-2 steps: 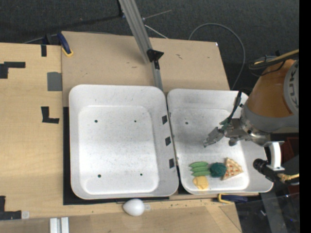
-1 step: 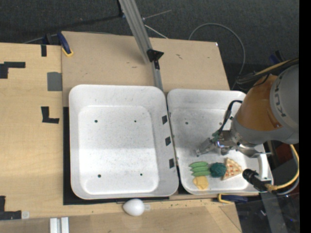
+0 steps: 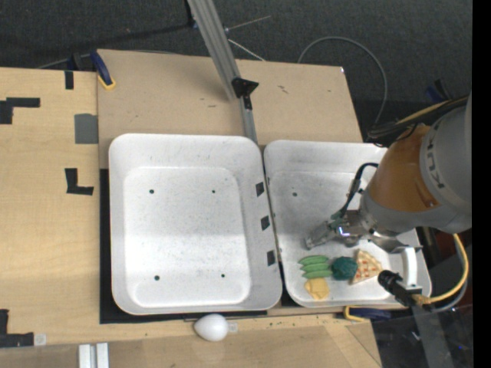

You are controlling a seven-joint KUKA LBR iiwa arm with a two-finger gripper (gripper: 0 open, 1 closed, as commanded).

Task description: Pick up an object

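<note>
From the camera view, four small items were seen clustered at the near edge of the right bin [image 3: 322, 159]: a green pea pod [image 3: 313, 264], a dark green broccoli piece [image 3: 344, 267], a pizza slice [image 3: 367, 266] and a yellow piece [image 3: 317, 287]. They were judged to be toy food, light and fairly stiff, with smooth surfaces that might slip between metal fingers. The pea pod was judged the easiest to take hold of, being long and narrow; a grasp across its short width, at the middle, would be advised. The broccoli, rounder and knobbly, could be pinched across its body.

The gripper [image 3: 326, 234] was seen low over the right bin, just beyond the cluster and slightly to the far side of the pea pod, close to it but apart. Nothing was seen held by it; how far it was open could not be told. The left bin [image 3: 184, 148] lay well apart from the objects.
</note>
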